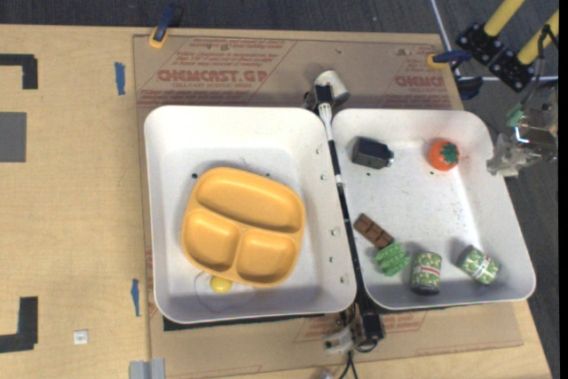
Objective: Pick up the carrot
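The small round orange carrot with a green top (444, 153) sits at the upper right of the right-hand shallow white bin (502, 226), well apart from the black block (371, 153). The metal jaws (517, 146) hang at the frame's right edge, just outside that bin's rim; I cannot tell whether they are spread. A yellow divided plastic tray (241, 226) lies in the left white bin (169, 191).

pincer (517, 146) blurred, arm cut off at right

Even, soft overhead light, faint shadows, mild glare on the white bins (404, 191), slightly grainy
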Available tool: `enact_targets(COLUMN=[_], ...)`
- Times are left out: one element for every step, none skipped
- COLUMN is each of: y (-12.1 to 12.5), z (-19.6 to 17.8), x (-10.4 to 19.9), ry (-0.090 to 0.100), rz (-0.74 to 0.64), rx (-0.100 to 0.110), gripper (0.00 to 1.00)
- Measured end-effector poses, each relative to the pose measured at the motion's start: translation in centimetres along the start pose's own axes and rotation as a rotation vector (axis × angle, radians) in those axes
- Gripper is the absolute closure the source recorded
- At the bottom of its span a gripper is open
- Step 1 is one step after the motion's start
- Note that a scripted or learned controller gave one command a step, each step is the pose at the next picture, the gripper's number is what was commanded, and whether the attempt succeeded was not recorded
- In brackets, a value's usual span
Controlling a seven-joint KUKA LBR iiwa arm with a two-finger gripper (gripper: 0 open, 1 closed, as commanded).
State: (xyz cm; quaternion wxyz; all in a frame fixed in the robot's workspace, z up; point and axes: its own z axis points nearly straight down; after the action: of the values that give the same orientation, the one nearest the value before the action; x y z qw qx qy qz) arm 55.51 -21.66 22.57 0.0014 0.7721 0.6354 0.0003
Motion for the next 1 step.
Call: enact_targets(y=[-5.24], z=[14.00], x=[2.11], ry=[0.002], rz=[-0.146], rx=[0.002], gripper=[0.00])
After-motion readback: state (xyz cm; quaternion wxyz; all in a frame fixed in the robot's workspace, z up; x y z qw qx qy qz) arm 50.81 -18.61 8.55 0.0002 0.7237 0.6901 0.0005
